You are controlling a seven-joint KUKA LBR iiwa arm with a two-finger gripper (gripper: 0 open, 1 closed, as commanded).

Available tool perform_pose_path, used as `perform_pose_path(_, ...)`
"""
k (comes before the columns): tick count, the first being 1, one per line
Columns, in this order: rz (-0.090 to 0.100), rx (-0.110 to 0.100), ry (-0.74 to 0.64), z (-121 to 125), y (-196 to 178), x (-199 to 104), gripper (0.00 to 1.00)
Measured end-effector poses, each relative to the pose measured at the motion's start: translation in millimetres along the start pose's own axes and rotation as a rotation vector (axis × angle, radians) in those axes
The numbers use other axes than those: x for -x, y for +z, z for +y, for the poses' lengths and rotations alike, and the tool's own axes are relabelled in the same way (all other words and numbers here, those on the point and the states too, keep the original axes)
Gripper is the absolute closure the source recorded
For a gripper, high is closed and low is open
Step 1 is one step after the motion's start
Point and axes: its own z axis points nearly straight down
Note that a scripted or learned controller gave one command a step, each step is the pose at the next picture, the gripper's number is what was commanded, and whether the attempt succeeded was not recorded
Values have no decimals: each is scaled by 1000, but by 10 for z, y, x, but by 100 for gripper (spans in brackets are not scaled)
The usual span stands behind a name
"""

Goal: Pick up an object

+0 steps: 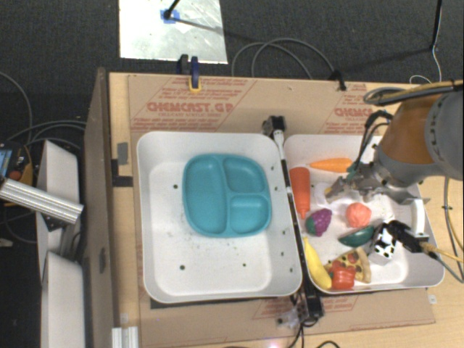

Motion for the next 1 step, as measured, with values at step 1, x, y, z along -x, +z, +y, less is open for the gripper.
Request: perform_pose_path(1,3,4,1,425,78,530,0)
